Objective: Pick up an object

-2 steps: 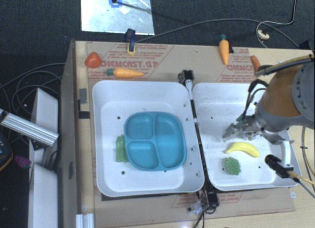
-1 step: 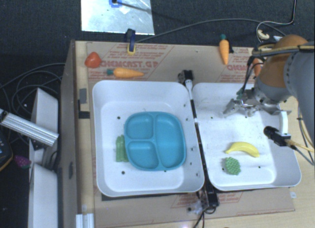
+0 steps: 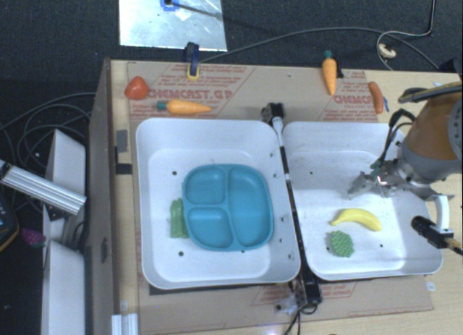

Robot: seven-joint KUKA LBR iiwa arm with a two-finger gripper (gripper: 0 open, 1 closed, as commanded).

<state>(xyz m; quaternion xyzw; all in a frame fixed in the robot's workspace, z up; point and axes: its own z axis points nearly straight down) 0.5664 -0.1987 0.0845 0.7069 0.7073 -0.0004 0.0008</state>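
The arm [image 3: 434,134] is reaching in from the right edge, its orange band sitting above the grey wrist, and it is leaning leftward over the right bin [image 3: 318,145]. The gripper [image 3: 364,183] is hanging low over the bin's floor, its metal fingers pointing left and slightly down; they are looking spread apart, with nothing between them.

A yellow banana [image 3: 356,218] is lying on the right bin's floor, just below and a little left of the gripper, apart from it. A green bumpy object [image 3: 340,243] is sitting near the banana, toward the bin's front edge.

In the left bin [image 3: 159,145], a blue divided plate [image 3: 228,206] is resting in the middle, and a green item [image 3: 177,219] is lying against the plate's left side.

On the desk [image 3: 239,87] behind the bins, an orange carrot [image 3: 188,107] is lying beside a red-orange piece [image 3: 136,88], another carrot [image 3: 330,73] is lying behind the right bin, and a smaller orange piece [image 3: 376,97] is lying farther right.
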